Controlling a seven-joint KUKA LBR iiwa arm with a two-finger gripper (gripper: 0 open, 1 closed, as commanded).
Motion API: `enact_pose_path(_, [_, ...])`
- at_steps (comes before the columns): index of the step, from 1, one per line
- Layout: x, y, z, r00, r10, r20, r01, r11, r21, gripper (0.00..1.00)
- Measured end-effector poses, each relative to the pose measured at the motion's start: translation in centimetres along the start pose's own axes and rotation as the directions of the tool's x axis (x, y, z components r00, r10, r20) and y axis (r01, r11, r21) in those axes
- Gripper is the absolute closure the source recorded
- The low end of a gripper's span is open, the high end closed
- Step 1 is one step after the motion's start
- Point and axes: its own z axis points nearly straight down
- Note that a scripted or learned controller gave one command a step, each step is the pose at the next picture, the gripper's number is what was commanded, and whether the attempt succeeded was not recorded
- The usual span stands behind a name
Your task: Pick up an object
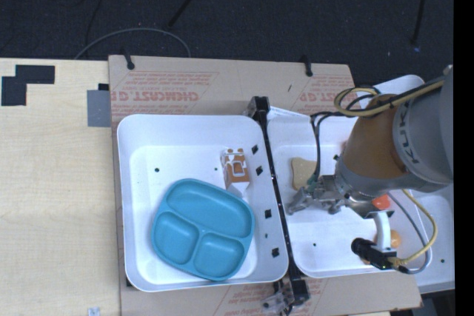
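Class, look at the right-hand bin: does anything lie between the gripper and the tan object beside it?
Nothing visible does. The gripper sits just below the tan object in the right bin, with bare white floor between them.

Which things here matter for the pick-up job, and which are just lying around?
For the job: the hand low in the right bin; the tan piece just above it.

Lying about: blue divided plate and orange-and-white toy, both in the left bin.

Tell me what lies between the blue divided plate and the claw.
In the camera view, between the blue divided plate and the claw run the two bins' adjoining white walls with the black divider strip along them, then a short stretch of bare bin floor.
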Motion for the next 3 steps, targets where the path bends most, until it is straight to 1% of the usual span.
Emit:
enact_pose_path(1, [-0.2,0.0,-1.3,1.0,0.007,0.0,-0.007,1.0,-0.002,1.0])
enact_pose_path(2, [0.6,0.6,-6.7,1.0,-0.001,0.002,0.001,1.0,-0.011,1.0])
enact_pose_path(3, [0.7,-0.4,-11.9,1.0,-0.001,0.002,0.001,1.0,-0.01,1.0])
